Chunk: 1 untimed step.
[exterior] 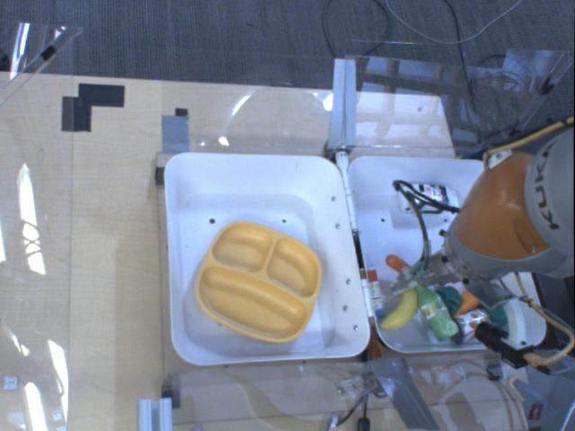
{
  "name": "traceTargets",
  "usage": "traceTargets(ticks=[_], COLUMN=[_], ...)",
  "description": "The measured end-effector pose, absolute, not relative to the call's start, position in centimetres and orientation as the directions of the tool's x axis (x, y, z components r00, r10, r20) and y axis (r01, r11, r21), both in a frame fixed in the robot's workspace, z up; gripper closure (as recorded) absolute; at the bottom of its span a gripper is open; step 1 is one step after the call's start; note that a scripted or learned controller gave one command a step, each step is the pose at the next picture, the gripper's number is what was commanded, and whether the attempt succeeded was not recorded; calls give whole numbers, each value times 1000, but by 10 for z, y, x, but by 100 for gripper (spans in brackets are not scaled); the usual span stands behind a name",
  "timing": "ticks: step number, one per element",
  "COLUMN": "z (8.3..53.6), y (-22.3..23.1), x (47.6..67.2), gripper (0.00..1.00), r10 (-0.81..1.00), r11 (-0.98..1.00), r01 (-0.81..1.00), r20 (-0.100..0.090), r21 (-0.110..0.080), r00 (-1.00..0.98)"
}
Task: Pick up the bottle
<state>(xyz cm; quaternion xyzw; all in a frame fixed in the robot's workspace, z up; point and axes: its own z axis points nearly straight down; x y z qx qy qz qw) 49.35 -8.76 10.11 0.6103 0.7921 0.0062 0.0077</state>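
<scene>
— Two white bins sit side by side on the desk point(99, 268). Any writing you can read?

— Part of it: black letters "KU" on the grey arm point(544, 200), just above its orange band. A small label on a flat packet near the back of the right bin point(377, 196) is too small to make out.

— What is in the left bin point(189, 205)?

— One yellow divided plate point(259, 281), three compartments, lying a little toward the front. Bare white floor rings it on all sides, widest at the back.

— And the right one?

— A crowded front corner. A banana point(401, 311) lies near the front left, an orange carrot-like piece point(398, 263) just behind it. The bottle point(437, 312), green, lies on its side beside the banana, touching other small items to its right.

— Where is the gripper point(431, 272)?

— Low over that cluster, just above the bottle, under the arm's orange wrist. I cannot tell whether the fingers are apart or closed, or whether anything sits between them.

— Free room?

— The back half of the right bin, apart from a black cable point(418, 196).
</scene>
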Motion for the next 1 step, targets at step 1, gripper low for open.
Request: traceTargets(ticks=[1], z=[201], y=[-57], x=[488], gripper=[100], r10=[988], r11=[156], r01=[988], r20=[-1], r21=[6], r00=[-156])
